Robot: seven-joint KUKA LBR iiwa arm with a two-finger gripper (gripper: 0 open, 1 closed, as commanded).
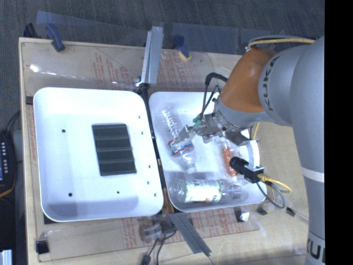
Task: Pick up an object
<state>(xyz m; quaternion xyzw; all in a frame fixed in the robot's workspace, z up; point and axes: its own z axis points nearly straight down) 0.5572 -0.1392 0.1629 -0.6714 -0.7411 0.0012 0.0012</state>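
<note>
Camera view has my arm (287, 87) coming in from the right, its orange band bent low over the right bin (160, 106). The left bin (60, 164) beside it carries a dark ribbed tray (113, 149) near its middle. Both bins sit on a pale wooden bench (83, 70), on dark carpet, with blue clamps along the bench's far edge.

In the right bin lie clear plastic bottles: a large one with a pale label (203, 191) along the near wall, and one with a red and blue label (182, 147) just beside my pincer (205, 130). An orange-tinted item (228, 158) lies near the wrist; it is too blurred to name.

Nothing is lifted yet, I judge; the pick is yet to be made. Whether my pincer is spread or pressed together, I cannot tell.
</note>
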